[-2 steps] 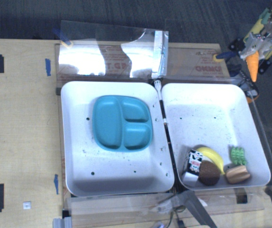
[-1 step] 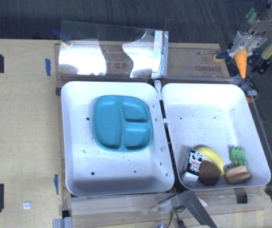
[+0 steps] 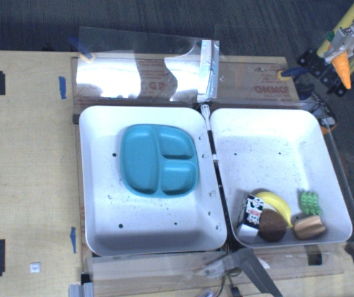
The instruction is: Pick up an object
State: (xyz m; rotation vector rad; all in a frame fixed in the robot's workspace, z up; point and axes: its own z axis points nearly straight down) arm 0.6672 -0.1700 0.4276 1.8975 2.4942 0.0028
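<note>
The right bin (image 3: 270,135) holds a cluster of small objects in its near right corner. These are a yellow banana (image 3: 275,202), a brown round ball (image 3: 271,226), a black-and-white carton (image 3: 251,212), a green bumpy piece (image 3: 310,200) and a tan bread-like roll (image 3: 309,228). My gripper (image 3: 328,67) hangs beyond the far right corner of that bin, outside both bins and well away from the objects. An orange pointed piece (image 3: 345,73) shows at the gripper; whether it is a held thing or part of the arm is unclear.
The left bin (image 3: 103,209) carries a teal divided plate (image 3: 159,159) in its middle. A shiny clear panel (image 3: 140,76) stands behind the left bin. A metal divider (image 3: 211,147) separates the bins. Tan bench surface (image 3: 22,184) lies to the left.
</note>
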